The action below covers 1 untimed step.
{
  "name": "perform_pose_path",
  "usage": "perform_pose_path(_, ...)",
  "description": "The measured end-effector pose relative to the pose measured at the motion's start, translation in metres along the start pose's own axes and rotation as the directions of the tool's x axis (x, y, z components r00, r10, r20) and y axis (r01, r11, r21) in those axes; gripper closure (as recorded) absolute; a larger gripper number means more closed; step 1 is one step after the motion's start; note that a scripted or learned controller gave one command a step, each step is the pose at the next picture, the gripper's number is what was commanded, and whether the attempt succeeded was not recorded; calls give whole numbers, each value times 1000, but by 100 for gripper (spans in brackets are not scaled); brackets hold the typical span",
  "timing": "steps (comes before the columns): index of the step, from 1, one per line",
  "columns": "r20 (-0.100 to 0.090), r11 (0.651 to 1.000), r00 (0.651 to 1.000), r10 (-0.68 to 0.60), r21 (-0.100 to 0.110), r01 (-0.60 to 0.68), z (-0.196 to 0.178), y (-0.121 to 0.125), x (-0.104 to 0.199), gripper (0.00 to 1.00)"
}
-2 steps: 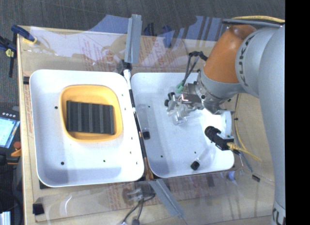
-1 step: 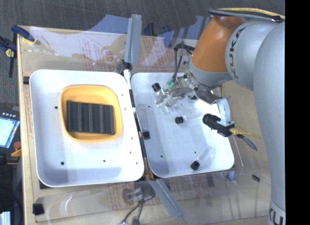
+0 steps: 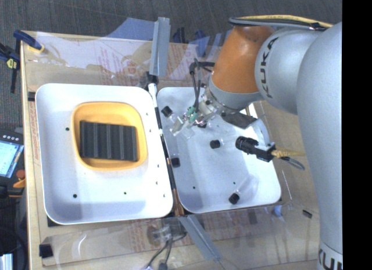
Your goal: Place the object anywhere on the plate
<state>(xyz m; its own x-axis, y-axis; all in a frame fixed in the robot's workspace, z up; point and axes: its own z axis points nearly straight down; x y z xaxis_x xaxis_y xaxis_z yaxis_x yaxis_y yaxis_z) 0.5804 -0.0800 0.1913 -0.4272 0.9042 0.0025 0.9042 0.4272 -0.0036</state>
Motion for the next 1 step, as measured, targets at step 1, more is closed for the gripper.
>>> perform_pose_path(1, -1, 970, 970, -242, 1, 242, 1, 19, 50, 100)
